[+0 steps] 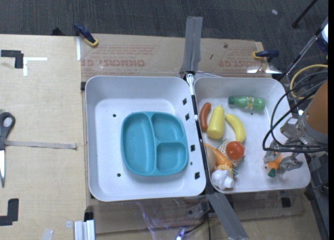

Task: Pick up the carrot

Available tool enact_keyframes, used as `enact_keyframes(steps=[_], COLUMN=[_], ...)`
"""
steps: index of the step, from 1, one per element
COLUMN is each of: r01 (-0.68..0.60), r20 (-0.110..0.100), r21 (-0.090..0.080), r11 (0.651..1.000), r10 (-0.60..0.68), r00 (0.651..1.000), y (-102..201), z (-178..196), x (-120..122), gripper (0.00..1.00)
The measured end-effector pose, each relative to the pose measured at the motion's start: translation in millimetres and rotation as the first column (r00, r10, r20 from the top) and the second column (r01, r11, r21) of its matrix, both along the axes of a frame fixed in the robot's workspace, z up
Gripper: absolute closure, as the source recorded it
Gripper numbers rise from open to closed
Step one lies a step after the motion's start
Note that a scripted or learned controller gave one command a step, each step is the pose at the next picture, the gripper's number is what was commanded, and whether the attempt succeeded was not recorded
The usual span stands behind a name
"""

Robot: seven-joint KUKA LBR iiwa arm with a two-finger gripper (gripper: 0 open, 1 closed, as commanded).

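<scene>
Gripper [282,162]: low over the right edge of the right bin [261,184], partly masked by black cables and cut off by the arm's grey body. Whether it stands apart or together cannot be told. A small orange and green piece [272,169] lies right at its tip; whether it is gripped or merely touched is unclear, as is what it is.

Desk [36,103]: pale wood, with scissors [4,129] cut off at the left edge.

Left bin [99,98]: white, shallow; holds one teal divided tray [155,143] at its centre.

Right bin: white, shallow, touching the left bin. Contents, all in its left half:
- green bottle [246,103], lying near the far wall;
- yellow bottle [216,119];
- banana [236,127], just beside the yellow bottle;
- red sausage [204,116], against the left wall;
- carrot [215,154], orange, lying below the yellow bottle, well apart from the gripper;
- tomato [235,150], touching the carrot;
- white lumpy item [223,178], near corner, hard to identify.
</scene>
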State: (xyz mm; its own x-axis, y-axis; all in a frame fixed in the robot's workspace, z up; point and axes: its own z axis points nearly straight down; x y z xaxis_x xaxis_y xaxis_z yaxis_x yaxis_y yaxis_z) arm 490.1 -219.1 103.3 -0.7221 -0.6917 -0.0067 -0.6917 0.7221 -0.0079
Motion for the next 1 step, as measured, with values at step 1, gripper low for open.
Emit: enact_keyframes(steps=[1], r01=[0.001], r20=[0.000], r21=[0.000], r11=[1.000], r10=[-0.001], r00=[1.000], y=[-0.1], z=[0.1], x=[0.0], gripper=[0.00])
